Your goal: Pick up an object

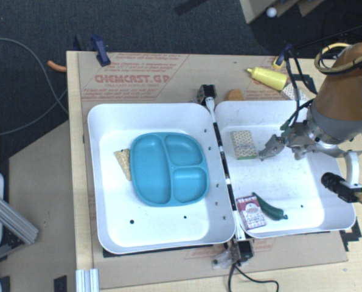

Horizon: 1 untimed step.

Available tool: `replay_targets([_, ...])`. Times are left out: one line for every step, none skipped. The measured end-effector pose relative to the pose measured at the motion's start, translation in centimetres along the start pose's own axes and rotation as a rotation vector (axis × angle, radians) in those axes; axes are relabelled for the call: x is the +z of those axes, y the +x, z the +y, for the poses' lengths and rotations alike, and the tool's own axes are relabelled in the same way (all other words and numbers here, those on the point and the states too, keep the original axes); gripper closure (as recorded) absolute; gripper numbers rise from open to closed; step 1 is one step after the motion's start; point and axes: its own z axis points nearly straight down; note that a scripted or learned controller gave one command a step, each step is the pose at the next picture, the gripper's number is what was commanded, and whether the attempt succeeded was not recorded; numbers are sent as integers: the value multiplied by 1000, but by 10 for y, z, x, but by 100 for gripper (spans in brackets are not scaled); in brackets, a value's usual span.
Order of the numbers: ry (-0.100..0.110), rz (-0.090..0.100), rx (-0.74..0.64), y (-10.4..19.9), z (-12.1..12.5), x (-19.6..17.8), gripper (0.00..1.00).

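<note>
- Two white bins sit side by side on the table [138,78]: the left bin [107,212] and the right bin [302,215].
- The tool [271,148] hangs over the right bin, near its upper middle, reaching in from the right; the grey arm [342,96] with its orange band rises behind it.
- Whether the tool is spread or pressed together I cannot tell; nothing is seen pinched in it.
- Right bin, three things:
  - one patterned pad [243,143], just left of the tool and apart from it, lying flat on the bin floor with a green edge at its lower end;
  - one red card box [250,211], below and a little left of the tool, near the bin's lower left corner;
  - one green pepper [271,207], below the tool, touching the box's right side.
- Left bin, well to the tool's left, two things:
  - one blue plate [168,168] with three compartments, lying in the middle of the bin;
  - one tan sponge [123,160], tucked against the plate's left edge and partly under it.
- On the table outside the bins, above the tool: one yellow bottle [268,76] lying on its side, and one small brown lump [234,95] left of it, by the right bin's upper rim.
- One blue clamp [99,50] grips the table's far left edge, well apart from the tool.
</note>
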Motion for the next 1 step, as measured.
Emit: replay_targets([-1,0,0,28,42,86,0])
